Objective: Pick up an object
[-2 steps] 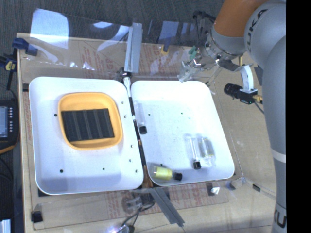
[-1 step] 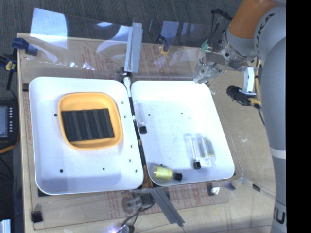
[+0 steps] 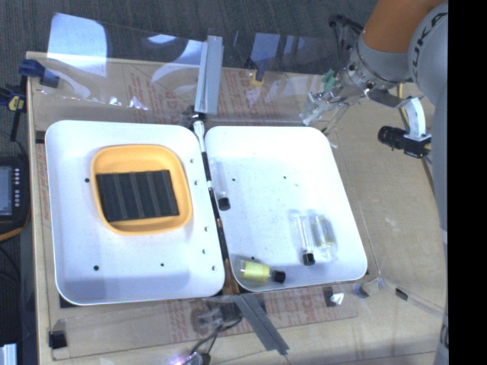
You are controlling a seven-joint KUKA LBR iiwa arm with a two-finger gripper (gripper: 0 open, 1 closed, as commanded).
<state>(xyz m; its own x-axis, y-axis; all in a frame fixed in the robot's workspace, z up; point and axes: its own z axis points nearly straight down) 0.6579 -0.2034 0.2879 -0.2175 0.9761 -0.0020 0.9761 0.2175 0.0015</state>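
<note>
In the right bin point(image 3: 335, 169), two clear small bottles with a black cap point(image 3: 313, 236) lie near the right wall. A yellow bottle with a black cap point(image 3: 259, 271) rests at the front edge. A small black piece point(image 3: 224, 202) and a clear tube point(image 3: 216, 176) sit by the left wall. My gripper point(image 3: 326, 103) hangs beyond the bin's far right corner, over the bench and apart from all of these. Nothing is visibly held in it.
The left bin point(image 3: 65, 204) holds a yellow tray with a black ribbed insert point(image 3: 139, 191). A metal divider post point(image 3: 206, 74) stands behind the bins. A black fitting point(image 3: 402, 139) juts out at the right, below the arm.
</note>
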